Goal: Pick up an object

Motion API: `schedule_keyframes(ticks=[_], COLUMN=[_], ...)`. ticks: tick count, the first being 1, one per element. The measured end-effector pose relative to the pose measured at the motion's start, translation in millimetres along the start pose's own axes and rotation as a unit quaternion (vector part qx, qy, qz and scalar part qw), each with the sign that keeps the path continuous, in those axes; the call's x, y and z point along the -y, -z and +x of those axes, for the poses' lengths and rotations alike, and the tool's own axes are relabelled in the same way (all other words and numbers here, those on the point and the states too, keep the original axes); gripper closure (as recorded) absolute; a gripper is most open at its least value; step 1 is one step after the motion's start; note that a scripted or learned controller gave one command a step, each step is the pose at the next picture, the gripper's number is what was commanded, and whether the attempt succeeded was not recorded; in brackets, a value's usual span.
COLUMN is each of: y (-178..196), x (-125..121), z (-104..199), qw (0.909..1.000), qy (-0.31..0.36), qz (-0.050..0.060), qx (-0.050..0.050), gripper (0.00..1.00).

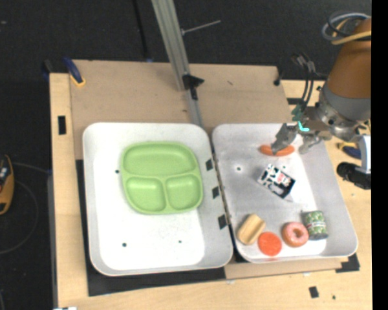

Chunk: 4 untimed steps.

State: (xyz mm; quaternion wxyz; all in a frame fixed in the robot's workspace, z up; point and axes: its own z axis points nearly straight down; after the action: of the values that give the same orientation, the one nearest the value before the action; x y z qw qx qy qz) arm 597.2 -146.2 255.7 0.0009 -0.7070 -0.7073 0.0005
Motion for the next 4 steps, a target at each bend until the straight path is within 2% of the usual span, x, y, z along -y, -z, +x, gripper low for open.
schedule_keyframes(ticks=[1,2,3,4], y=[1.5,-41.2,-96.4,-130.4], x=[-0.8,-2.0,-6.3,-6.3], z=[0.0,-4.5,3.3,1.7], qw=[1.0,1.0,1.0,1.0], qy=[0.0,0.0,0.001,-0.001], qz=[-0.002,0.0,0.001,-0.001], qx=[0.0,0.001,0.001,0.001], gripper=[0.0,0.0,0.0,0.0])
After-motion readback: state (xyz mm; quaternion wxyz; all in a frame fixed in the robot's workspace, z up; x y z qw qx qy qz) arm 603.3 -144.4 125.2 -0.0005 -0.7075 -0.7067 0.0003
